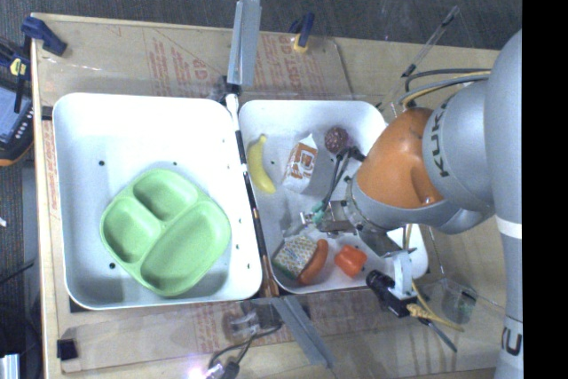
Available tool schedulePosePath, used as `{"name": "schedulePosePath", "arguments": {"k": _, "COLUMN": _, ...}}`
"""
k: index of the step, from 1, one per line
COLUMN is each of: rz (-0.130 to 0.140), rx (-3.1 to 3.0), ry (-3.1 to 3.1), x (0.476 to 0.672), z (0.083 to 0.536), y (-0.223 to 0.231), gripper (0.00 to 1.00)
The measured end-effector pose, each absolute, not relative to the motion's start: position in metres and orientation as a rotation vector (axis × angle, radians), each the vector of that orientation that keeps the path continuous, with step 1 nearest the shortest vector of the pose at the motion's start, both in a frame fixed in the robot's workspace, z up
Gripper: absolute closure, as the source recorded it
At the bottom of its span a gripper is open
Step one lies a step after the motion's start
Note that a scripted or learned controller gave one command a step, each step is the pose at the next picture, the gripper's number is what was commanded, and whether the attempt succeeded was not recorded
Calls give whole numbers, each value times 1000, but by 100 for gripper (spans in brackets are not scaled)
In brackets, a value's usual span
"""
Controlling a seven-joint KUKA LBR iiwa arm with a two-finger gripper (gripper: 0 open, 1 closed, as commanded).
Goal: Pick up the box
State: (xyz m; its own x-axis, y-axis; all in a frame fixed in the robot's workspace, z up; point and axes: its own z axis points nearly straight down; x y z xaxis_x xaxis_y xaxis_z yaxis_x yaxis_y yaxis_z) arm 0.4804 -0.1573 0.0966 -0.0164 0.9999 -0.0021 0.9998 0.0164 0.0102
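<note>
Camera view: the table (133, 58) is a pale wooden board with red printing, standing on dark grey ribbed flooring. Blue clamps sit at its far edge. Two white bins lie side by side on it.

The left bin (80, 146) carries a green sectioned plate (166, 232).

The right bin (284, 113) carries a yellow banana (259, 164) near the dividing wall. Just beside the banana lies the box (303, 163), a small white and orange carton lying tilted, with a dark red round item (336, 138) near it. At the near edge lie a speckled packet (295, 256), a sausage-like piece (314, 262) and an orange-red item (350, 260).

The arm's orange and grey wrist (404, 169) hangs over the right bin's right half. The pincer (327, 213) sits low between the box and the near items; cannot tell its state.
</note>
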Motion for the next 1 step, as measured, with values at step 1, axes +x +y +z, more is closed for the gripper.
{"name": "schedulePosePath", "arguments": {"k": 1, "rz": -2, "rx": 2087, "ry": 2337, "x": 478, "z": 93, "y": -115, "gripper": 0}}
